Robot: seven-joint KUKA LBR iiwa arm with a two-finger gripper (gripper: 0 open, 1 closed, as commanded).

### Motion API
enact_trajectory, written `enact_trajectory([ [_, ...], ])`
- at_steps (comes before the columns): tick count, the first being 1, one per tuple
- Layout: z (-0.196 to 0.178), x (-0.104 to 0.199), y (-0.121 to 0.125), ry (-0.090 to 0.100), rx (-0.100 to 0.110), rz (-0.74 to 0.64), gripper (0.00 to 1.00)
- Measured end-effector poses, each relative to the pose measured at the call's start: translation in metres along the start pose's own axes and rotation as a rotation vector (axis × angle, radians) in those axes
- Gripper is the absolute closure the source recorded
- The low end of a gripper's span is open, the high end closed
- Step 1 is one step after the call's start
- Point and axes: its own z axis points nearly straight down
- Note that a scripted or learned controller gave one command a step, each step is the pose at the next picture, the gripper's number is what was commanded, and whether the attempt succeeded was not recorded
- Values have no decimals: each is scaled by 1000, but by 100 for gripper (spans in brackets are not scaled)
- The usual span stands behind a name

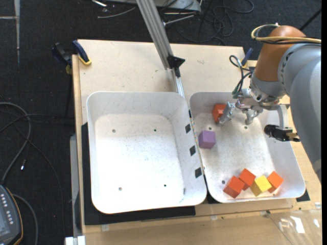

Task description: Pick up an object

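In the right bin [286, 162], my gripper [238, 115] hangs low over the far end, open, with bare bin floor between its fingers. A red-orange block [218, 111] lies just left of the left finger [227, 114], touching it or nearly so, outside the gap. Further toward the bin's left wall sits a purple block [207, 139]. Near the front edge huddle two orange blocks [234, 186] [247, 177], a yellow block [261, 184] and another orange block [275, 179].
The left bin [97, 137] lies beside the right one, their rims meeting in the middle. A slanted metal rail [155, 27] reaches down to the bench behind the bins. A blue-and-yellow clamp [80, 52] sits at the bench's far left corner.
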Motion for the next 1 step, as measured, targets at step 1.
enact_trajectory([
  [1,6,29,-1,3,-1,3,0],
])
